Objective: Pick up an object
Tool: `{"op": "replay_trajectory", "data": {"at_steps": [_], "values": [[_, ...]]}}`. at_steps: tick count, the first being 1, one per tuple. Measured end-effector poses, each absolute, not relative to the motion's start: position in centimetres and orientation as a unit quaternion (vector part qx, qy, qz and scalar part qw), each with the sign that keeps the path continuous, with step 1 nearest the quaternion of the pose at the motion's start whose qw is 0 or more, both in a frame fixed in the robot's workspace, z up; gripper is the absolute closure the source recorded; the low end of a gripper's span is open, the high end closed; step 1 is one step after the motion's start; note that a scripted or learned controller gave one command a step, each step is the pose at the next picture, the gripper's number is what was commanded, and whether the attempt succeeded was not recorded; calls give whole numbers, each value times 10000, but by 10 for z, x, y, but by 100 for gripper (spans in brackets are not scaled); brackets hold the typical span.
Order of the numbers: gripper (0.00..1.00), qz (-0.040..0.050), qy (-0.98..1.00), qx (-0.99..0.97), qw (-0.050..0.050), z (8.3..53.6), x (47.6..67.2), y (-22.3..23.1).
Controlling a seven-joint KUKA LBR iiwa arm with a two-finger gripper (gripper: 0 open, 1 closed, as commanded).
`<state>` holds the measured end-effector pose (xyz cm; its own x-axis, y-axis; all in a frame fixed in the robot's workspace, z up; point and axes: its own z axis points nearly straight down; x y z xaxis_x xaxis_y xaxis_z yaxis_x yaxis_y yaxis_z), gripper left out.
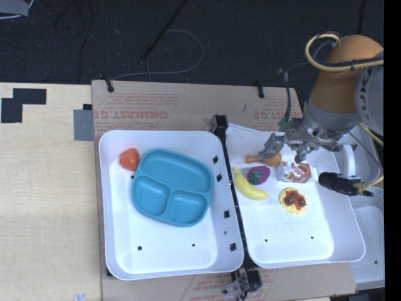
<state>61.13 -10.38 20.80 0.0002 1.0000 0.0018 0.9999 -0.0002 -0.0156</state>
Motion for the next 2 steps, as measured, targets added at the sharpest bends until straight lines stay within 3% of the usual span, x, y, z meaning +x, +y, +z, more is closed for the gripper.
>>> {"op": "replay_trajectory", "data": {"at_steps": [1,2], "values": [[0,5,-7076,-7066,5,216,614,-104],[0,18,-7073,-7069,22,165,609,-112]]}}
